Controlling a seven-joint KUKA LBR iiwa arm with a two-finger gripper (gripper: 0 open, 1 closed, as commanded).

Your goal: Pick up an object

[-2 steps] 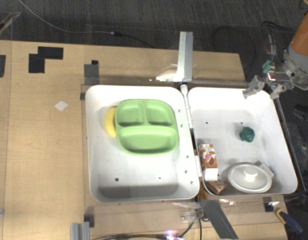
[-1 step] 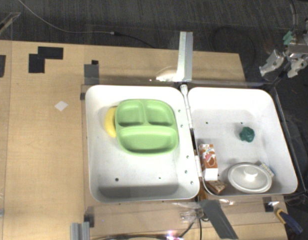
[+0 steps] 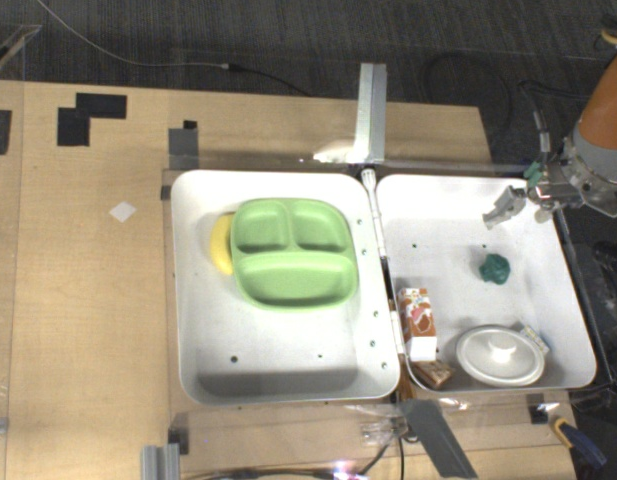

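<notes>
— Where is your gripper?

— My gripper point(image 3: 505, 208) hangs over the far right corner of the right bin point(image 3: 438, 193). I cannot tell how it stands.

— And the things to pick?

— In that bin: a green lump point(image 3: 495, 268), a silver bowl point(image 3: 500, 355), a small carton point(image 3: 418, 321) along the left wall. In the left bin point(image 3: 278, 378), a green divided plate point(image 3: 292, 251) touches a yellow piece point(image 3: 220, 245).

Right bin point(image 3: 438, 208): upper left floor open; green lump point(image 3: 495, 268), carton point(image 3: 419, 323) and bowl point(image 3: 500, 355) crowd its lower half. Green tray point(image 3: 291, 251) occupies left bin's point(image 3: 203, 348) upper centre.
</notes>
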